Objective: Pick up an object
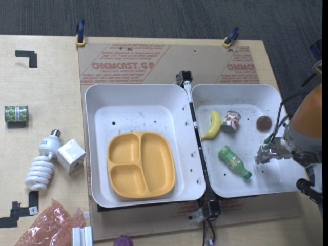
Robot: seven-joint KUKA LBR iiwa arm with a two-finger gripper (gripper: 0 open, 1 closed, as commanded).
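The right bin (202,152) holds a yellow banana (211,124), a small red and white can (231,121), a brown round disc (263,123) and a green bottle (234,162) lying on its side. My gripper (265,155) hangs low over the right side of this bin, a little right of the green bottle's cap and below the brown disc. It touches none of these objects as far as I can see. The arm's orange band (311,111) shows at the right edge.
The left bin (95,137) holds a yellow divided plate (141,164). Outside the bins on the left lie a spiral light bulb (41,164), a white cube (70,156), a small green can (16,114) and pink mesh (48,225).
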